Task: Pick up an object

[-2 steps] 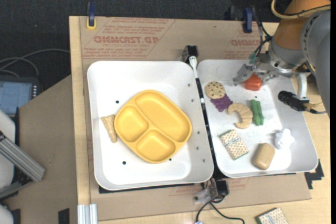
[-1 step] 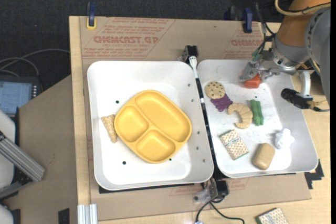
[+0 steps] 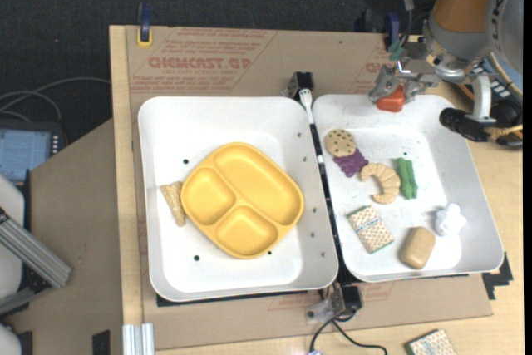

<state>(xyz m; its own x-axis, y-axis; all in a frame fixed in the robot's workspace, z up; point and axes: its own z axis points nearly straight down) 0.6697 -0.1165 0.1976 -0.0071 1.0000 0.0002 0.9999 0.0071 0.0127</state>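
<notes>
My gripper (image 3: 390, 92) hangs over the far edge of the right bin (image 3: 475, 179), shut on a small red object (image 3: 391, 103) that shows between and just below its metal fingers. Below it in the same bin lie a round cookie (image 3: 339, 142), a purple grape bunch (image 3: 351, 163), a croissant (image 3: 383, 181) and a green vegetable piece (image 3: 406, 177). Closer to the front are a patterned cracker pack (image 3: 370, 229), a tan bread roll (image 3: 417, 247) and a small white crumpled thing (image 3: 450, 219).
The left bin (image 3: 158, 137) holds a yellow divided plate (image 3: 240, 199) with a tan wafer piece (image 3: 173, 202) leaning at its left side. A black-handled tool (image 3: 304, 96) lies along the ridge between the bins.
</notes>
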